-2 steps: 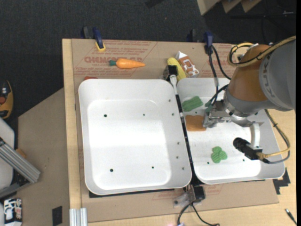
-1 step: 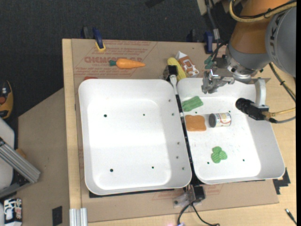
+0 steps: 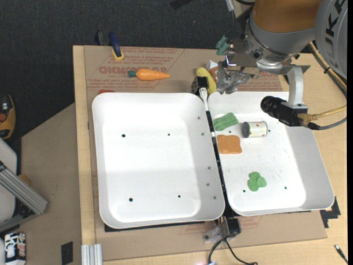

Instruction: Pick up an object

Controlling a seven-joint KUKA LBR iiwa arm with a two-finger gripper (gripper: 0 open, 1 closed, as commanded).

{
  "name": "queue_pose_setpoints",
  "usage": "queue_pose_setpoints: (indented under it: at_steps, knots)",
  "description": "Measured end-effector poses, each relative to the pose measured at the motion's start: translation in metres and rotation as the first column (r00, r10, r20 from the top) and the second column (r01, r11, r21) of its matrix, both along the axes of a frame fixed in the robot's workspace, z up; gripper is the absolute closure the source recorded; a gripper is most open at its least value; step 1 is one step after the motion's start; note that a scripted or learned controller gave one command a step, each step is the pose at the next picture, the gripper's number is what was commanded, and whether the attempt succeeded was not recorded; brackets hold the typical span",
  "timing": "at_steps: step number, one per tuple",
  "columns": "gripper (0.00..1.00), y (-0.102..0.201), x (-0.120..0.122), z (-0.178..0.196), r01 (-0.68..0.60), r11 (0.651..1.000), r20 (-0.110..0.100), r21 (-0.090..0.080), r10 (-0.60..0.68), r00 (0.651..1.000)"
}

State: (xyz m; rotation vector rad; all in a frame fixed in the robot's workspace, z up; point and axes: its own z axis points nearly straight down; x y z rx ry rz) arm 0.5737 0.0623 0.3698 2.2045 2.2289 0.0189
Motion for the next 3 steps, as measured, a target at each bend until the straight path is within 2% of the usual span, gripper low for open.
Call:
queue_pose_setpoints:
  at_steps: [1, 2, 3]
  knots:
    - [1.0, 0.083, -0.051, 0.009, 0.001, 1.0, -0.016, -0.001, -0.001, 1.0]
    - [1.0, 0.144, -0.097, -0.019, 0.004, 1.0, -0.019, -0.004, -0.004, 1.0]
    - [1.0, 0.163, -0.096, -0.103, 0.009, 1.0, -0.023, -0.007, -0.009, 1.0]
